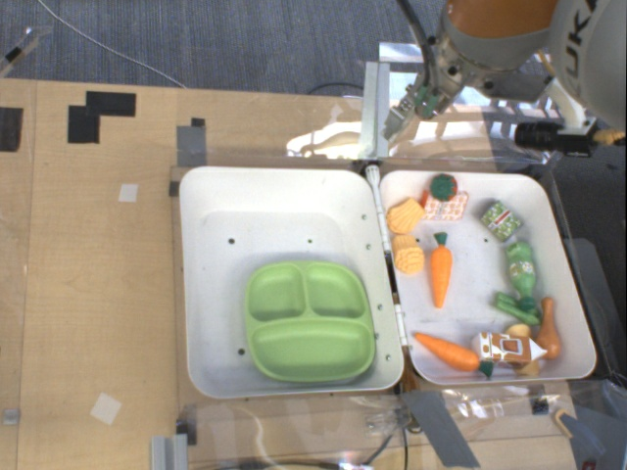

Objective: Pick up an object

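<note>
The right bin [566, 253] holds several toy foods. Among them are two yellow-orange pieces [405, 215] by its left wall and an upright carrot [442, 274] in the middle. A second carrot [446, 351] lies near the front edge. At the back sit a red and green toy [444, 186] and a green carton [500, 219]. My gripper [409, 108] hangs high above the bench, behind the right bin's back left corner and well clear of the toys. I see nothing in it.
The left bin [225, 223] carries a green divided plate [309, 321] in its front half. Along the right bin's right side lie a green bottle [520, 265], a green vegetable [517, 307], a brown piece [549, 327] and a small milk carton [505, 347].
</note>
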{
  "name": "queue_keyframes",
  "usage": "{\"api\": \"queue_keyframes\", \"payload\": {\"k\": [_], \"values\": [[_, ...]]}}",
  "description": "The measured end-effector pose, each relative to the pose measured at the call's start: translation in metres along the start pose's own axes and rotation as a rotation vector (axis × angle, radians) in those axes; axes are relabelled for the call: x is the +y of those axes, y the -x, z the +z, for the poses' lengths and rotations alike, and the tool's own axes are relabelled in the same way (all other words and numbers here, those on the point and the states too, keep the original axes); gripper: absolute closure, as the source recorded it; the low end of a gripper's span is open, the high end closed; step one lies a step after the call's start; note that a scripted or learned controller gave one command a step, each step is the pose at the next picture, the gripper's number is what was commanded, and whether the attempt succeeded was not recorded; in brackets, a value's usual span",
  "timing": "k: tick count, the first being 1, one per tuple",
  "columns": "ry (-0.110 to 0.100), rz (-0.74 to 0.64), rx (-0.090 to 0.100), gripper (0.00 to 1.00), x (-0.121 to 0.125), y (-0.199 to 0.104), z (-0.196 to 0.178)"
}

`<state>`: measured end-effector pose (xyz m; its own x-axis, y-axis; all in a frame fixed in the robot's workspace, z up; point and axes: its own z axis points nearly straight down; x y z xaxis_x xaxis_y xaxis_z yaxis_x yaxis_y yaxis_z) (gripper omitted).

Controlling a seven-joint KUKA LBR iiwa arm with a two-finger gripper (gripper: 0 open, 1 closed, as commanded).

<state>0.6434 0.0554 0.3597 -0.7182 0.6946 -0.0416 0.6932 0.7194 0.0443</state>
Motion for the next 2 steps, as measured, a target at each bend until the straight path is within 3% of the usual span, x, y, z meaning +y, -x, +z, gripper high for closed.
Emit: {"api": "queue_keyframes", "payload": {"k": [1, 2], "values": [[-0.042, 0.074, 0.037, 1.00, -0.046, -0.034, 0.041], [-0.043, 0.219, 0.033, 1.00, -0.014, 0.023, 0.056]]}}
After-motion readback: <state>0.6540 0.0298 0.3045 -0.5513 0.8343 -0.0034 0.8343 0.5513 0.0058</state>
